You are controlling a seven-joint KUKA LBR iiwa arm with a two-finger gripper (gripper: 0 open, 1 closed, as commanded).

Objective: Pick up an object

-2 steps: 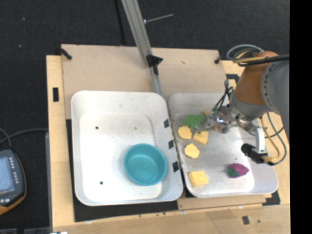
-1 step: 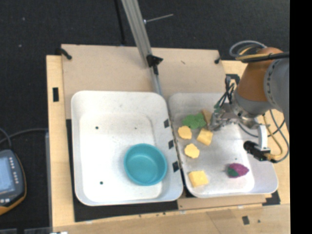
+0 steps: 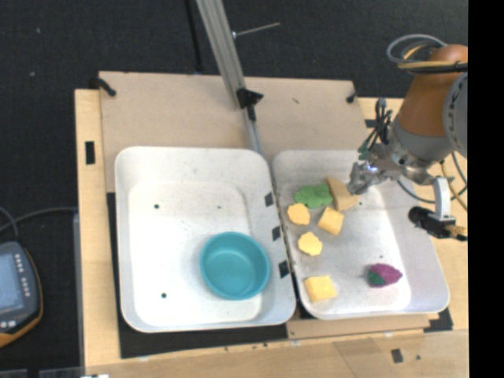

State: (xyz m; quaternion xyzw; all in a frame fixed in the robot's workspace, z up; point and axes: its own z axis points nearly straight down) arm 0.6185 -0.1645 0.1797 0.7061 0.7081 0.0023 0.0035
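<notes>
The arm (image 3: 429, 109) reaches in over the right bin (image 3: 417, 286), its orange band above the grey wrist. The gripper (image 3: 361, 178) hangs low over the bin's far part, just beside the tan block (image 3: 341, 194). Whether the fingers are wide or narrow I cannot tell; they are small and dark against the wrist, and nothing shows between them.

Taking the tan block as the mark: it lies tilted, its near end touching or almost touching a yellow piece (image 3: 331, 221) just in front of it. The green piece (image 3: 313, 195) lies just to its left, touching it or nearly so. Left of the green piece and a bit nearer sits a small round yellow piece (image 3: 298, 214). Nearer still than the tan block is another yellow lump (image 3: 309, 245), and nearest the front rim lies a pale yellow square (image 3: 320, 288). The purple thing (image 3: 383, 275) sits well apart from the tan block, toward the front right.

The left bin (image 3: 157, 179) lies well to the left of the tan block and holds a blue bowl (image 3: 234, 264), upright, in its near right part. Both bins rest on the counter (image 3: 181, 109). A metal pole (image 3: 224, 46) slants up from the far side, between the bins.
</notes>
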